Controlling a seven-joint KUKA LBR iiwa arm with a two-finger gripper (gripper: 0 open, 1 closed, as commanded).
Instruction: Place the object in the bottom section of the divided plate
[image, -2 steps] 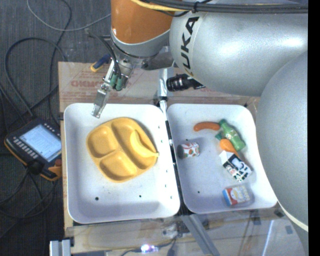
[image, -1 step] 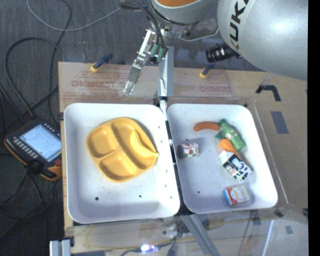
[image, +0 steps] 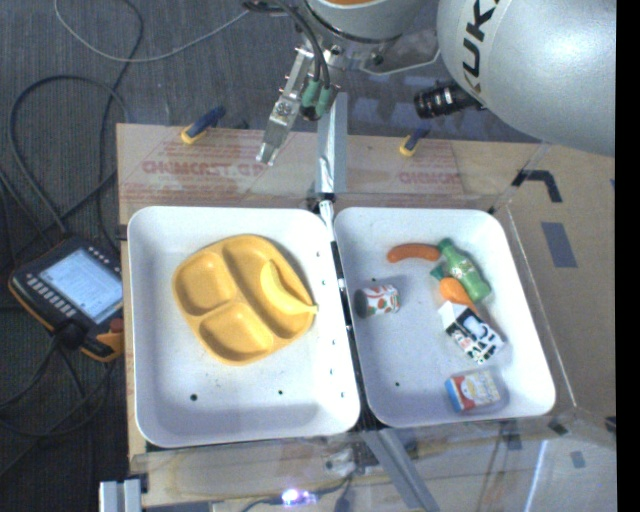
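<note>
The grey arm (image: 530, 60) enters from the upper right. Its gripper (image: 300, 125) hangs below the wrist, its two fingers spread apart and holding nothing.

"KU" on the arm (image: 520, 60)

Big grey KUKA arm (image: 520, 60) up in the top right of the frame

The shell is smooth, rounded, light grey metal with a soft shine, and you can read part of dark lettering ("KU", the rest is cut off by the top edge). A sliver of orange band (image: 355, 3) peeks out at the very top centre. Below it the wrist gets busy: a black cylindrical connector (image: 440, 99), thin dark cables looping around, a couple of green fittings (image: 318, 97), and a slim silvery finger (image: 280, 118) with small dark marks along it. The gripper (image: 300, 130) also carries a long grey bar (image: 327, 150).
</note>
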